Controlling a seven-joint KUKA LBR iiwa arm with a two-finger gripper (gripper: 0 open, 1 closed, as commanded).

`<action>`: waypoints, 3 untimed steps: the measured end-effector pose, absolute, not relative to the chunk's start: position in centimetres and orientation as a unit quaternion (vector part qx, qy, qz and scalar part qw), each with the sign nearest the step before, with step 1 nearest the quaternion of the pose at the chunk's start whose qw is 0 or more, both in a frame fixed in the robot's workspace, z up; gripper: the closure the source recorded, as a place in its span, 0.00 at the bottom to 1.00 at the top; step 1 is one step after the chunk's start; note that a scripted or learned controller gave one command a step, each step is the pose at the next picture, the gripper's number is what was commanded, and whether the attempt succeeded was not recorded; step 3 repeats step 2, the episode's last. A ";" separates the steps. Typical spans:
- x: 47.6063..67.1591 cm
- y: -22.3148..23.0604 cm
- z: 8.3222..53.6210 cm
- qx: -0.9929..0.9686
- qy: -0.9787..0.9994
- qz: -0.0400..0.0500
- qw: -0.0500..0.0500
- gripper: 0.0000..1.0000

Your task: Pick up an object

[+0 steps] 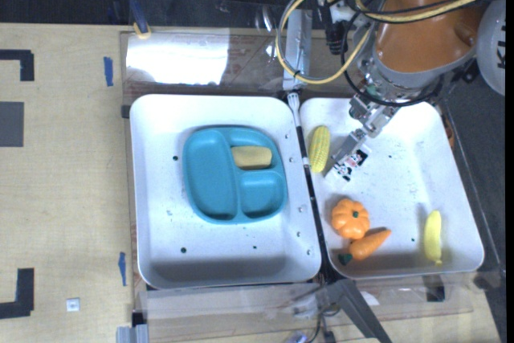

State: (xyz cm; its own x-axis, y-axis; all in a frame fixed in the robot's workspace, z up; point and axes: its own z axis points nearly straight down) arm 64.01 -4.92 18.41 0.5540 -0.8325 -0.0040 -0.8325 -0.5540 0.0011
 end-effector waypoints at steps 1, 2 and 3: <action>60.7 -12.8 24.4 -0.846 0.533 -0.003 0.002 0.00; 66.7 -8.8 16.0 -0.913 0.407 0.001 0.003 0.00; 66.7 -8.8 16.0 -0.913 0.407 0.001 0.003 0.00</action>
